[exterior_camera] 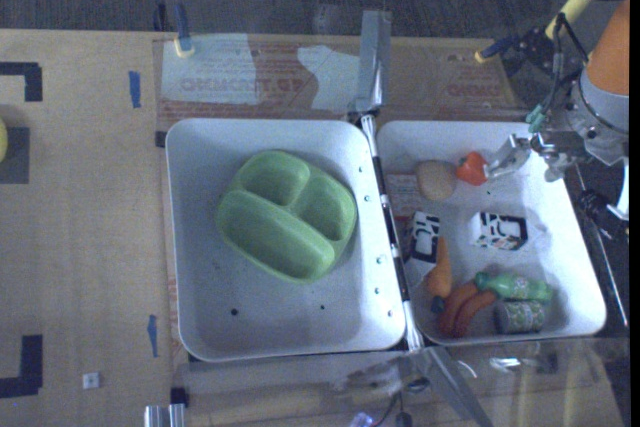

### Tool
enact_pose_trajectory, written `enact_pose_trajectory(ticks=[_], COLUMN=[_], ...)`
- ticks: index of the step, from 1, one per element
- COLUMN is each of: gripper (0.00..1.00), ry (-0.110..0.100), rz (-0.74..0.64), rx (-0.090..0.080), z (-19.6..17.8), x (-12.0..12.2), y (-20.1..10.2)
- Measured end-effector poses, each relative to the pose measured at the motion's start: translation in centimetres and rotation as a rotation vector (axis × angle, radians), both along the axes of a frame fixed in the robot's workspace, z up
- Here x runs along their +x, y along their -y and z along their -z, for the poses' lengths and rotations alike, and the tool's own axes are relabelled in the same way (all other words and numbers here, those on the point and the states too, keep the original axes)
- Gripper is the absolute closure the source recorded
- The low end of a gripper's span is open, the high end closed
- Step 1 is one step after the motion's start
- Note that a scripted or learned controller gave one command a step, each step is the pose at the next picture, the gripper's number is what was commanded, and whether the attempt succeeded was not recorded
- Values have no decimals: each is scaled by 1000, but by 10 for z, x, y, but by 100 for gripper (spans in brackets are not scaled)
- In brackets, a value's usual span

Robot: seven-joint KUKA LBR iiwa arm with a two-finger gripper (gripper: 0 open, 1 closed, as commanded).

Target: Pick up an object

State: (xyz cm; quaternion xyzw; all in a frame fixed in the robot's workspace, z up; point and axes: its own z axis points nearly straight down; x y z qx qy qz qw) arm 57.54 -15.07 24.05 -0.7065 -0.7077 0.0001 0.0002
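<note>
So my gripper [497,162] is over the right bin [590,310], up at its far edge, pinching a small orange-red toy [472,168] between the fingers. Best move now, I reckon: lift straight up, slow, clear of the tan ball [436,180] just beside it. Count: two bins, one green tray [287,213] in the left bin [190,245], two black-and-white pieces, one green bottle [513,287].
</note>
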Motion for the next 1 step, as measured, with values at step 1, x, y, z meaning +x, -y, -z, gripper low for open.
enact_pose_trajectory(ticks=[1], gripper=[0], ry=[0], rz=[-7], rx=[0], z=[67], x=[-1], y=[14])
